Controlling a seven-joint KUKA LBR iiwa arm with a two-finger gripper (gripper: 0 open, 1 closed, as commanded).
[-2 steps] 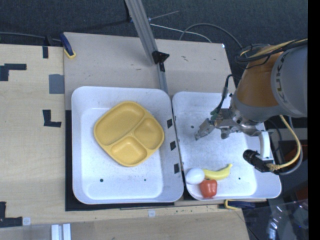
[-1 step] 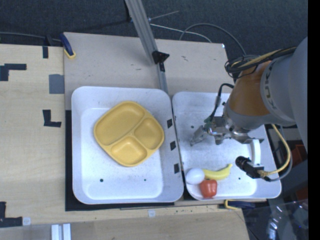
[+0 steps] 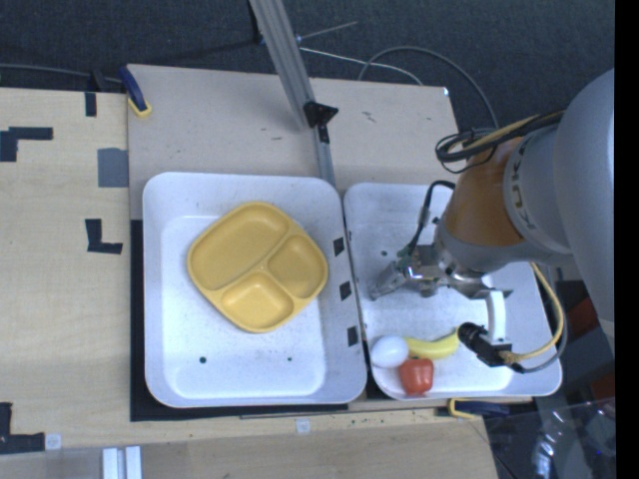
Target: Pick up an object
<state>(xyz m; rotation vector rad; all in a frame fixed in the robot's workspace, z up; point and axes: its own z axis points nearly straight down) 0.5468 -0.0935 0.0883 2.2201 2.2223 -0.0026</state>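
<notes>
I'm seeing even, fairly bright light, probably from overhead. The white bins wash out a little, with only soft shadow beneath the yellow tray. Everything's grainy, and right of that tray the arm blurs.

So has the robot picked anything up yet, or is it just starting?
Nothing looks picked up yet. The white ball, banana and red toy lie together at the near edge of the right bin, and the yellow tray sits in the left bin. The hand hangs over the right bin, apart from them. Reaching, gripping and lifting are all left.
</notes>
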